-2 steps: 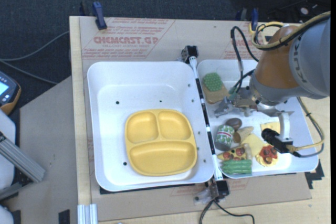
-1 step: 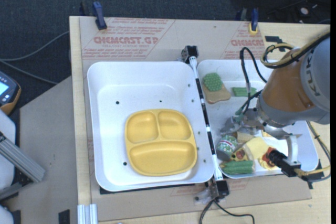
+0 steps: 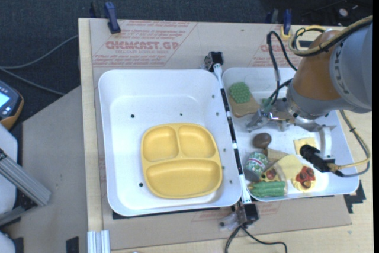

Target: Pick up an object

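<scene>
Gripper (image 3: 265, 117) of mine hangs low over the back half of the right bin (image 3: 256, 74), and from this high slanted view I cannot tell how it is set. Just in front of it lies a small brown rounded piece (image 3: 262, 140), apart from my metal. Behind and to the side, a sponge with a green top (image 3: 241, 96) rests near the bin's inner wall. Further forward sit a green-patterned ball (image 3: 256, 162), a yellow wedge (image 3: 285, 165), a green bean-like piece (image 3: 267, 188) and a red-and-yellow item (image 3: 305, 177), all crowded together. Across the divider, the left bin (image 3: 118, 98) holds a yellow divided plate (image 3: 180, 159).
</scene>
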